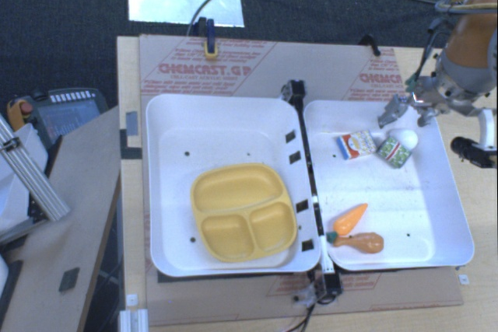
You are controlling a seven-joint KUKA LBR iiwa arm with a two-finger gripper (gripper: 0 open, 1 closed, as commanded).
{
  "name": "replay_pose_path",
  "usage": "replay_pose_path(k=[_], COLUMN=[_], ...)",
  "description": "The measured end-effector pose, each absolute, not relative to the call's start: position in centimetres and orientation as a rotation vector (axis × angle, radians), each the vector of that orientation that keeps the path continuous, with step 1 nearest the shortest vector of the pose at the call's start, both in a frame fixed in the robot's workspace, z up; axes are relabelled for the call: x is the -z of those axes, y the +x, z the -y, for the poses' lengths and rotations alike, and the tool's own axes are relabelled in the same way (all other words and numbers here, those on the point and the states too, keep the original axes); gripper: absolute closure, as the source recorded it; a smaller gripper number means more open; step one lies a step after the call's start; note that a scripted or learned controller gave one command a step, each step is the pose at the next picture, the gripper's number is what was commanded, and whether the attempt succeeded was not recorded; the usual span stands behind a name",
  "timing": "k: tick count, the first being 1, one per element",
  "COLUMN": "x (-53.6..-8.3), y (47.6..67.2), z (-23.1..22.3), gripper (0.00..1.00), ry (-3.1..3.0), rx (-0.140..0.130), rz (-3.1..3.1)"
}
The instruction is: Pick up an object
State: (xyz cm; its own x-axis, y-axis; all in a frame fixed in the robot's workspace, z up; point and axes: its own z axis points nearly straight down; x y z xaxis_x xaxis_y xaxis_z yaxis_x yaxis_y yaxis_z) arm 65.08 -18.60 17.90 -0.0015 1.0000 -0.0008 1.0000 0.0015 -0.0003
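Note:
The right bin (436,237) holds a small red, white and blue carton (357,145), a white and green bottle (398,148) lying on its side, an orange carrot (350,218) and a tan drumstick-shaped toy (359,242). My gripper (407,113) hangs over the bin's far right corner, just above and behind the bottle. Its two grey fingers are spread apart with nothing between them. The carrot and the drumstick toy lie near the bin's front left, far from the gripper.
The left bin (175,128) holds a yellow three-compartment plate (243,210). A black divider strip (305,175) runs between the bins. A teach pendant (62,113) and a metal rail (31,171) lie off the bench at left.

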Motion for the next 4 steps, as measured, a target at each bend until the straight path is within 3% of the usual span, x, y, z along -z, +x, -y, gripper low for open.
replay_pose_path(k=[2,3,4], x=[-8.9,-10.4,-16.8], y=[66.3,66.7,66.4], z=[18.5,18.4,18.1], gripper=[0.0,1.0,1.0], ry=[2.211,2.2,2.21], rx=[-0.008,-0.018,-0.007], rz=[-2.224,-2.223,-2.222])
